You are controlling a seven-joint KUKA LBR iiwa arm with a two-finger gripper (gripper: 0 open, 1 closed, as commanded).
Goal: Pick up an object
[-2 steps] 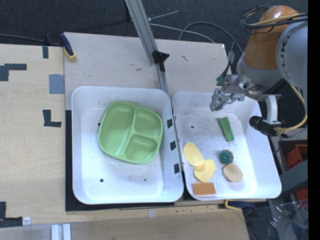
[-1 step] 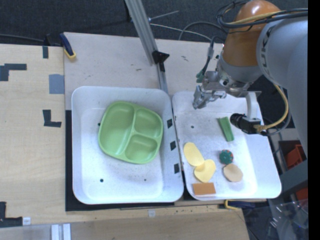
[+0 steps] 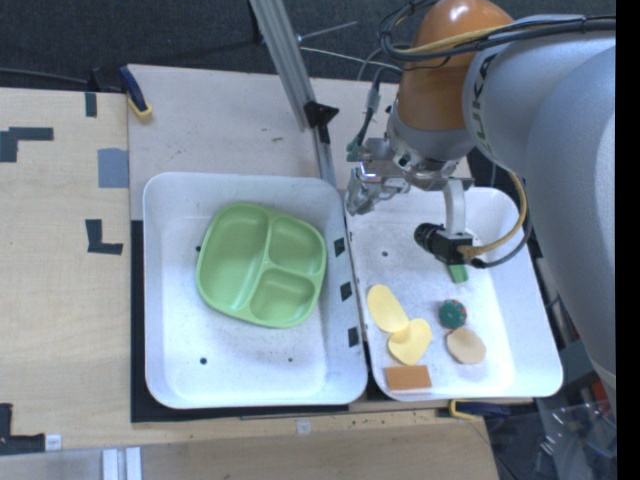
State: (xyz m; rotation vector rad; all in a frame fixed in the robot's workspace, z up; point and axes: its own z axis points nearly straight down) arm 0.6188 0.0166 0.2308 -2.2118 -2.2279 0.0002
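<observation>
Green divided plate (image 3: 263, 264) flat in left bin (image 3: 165, 368). Pincer (image 3: 362, 196) hangs upper centre, over right bin (image 3: 520, 368) corner, carrying nothing; jaw gap unclear. Candidate food pieces (image 3: 387, 308) clustered lower right, apart, graspable singly.

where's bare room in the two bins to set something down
Left bin: bare strip along its near edge, below the green divided plate. Right bin: bare middle patch between the claw and the yellow pieces. Its near end is crowded with small items.
</observation>
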